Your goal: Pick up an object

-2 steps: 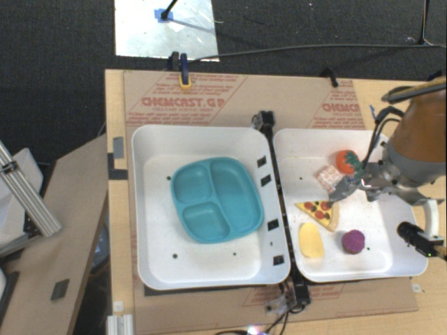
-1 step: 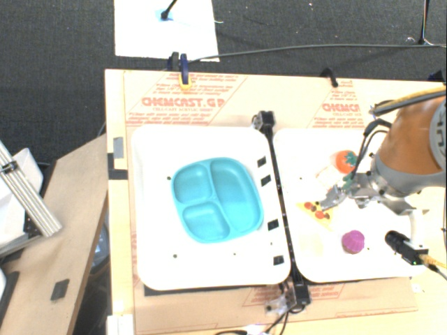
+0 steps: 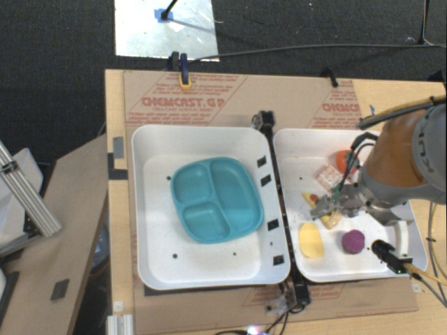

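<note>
Tool (image 3: 327, 211) sits low among clutter (I cannot tell its state); I'd center over the yellow piece (image 3: 311, 241) before closing.

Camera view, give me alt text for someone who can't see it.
A grey and orange robot arm reaches from the right into the right white bin, its gripper low among a yellow object, a purple object and other small items. The left white bin holds a teal divided plate.
</note>
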Robot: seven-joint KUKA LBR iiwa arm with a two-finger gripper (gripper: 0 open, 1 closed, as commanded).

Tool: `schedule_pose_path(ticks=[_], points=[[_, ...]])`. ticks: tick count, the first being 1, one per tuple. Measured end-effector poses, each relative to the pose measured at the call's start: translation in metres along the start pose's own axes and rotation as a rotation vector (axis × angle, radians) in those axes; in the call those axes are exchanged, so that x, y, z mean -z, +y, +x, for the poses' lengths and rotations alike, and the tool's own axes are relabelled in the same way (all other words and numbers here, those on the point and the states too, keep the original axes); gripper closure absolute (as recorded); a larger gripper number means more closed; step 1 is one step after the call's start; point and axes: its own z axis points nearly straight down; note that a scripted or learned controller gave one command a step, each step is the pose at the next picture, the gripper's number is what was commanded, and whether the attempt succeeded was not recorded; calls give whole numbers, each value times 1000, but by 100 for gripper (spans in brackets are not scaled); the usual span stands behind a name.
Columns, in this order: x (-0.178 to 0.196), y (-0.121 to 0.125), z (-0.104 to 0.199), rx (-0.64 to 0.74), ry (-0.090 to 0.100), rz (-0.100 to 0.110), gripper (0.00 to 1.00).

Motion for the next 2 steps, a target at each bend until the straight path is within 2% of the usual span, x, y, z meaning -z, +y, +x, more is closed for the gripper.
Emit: schedule_pose_path(ticks=[1, 2], points=[[12, 0, -1, 0, -2, -2, 100], [75, 1, -5, 3, -4, -7, 100]])
